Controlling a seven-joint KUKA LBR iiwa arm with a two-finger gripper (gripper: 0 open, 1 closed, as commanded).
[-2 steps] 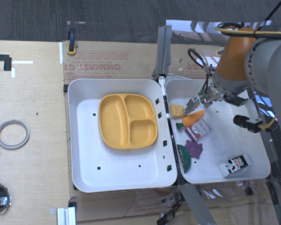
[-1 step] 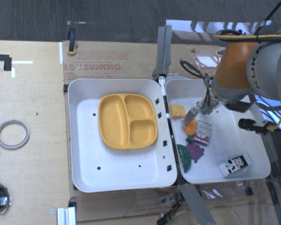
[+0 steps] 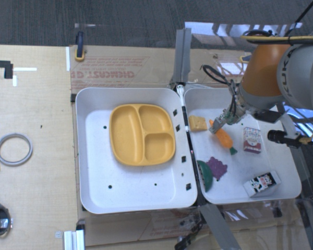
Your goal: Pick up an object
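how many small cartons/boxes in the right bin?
2. A red-and-white carton stands at the bin's right side; a black-and-white carton lies near its front right corner. The arm may hide more at the back.

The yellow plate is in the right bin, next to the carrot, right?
Not quite. The yellow plate is in the left bin, by itself. The carrot is in the right bin, under the gripper. The camera view shows it.
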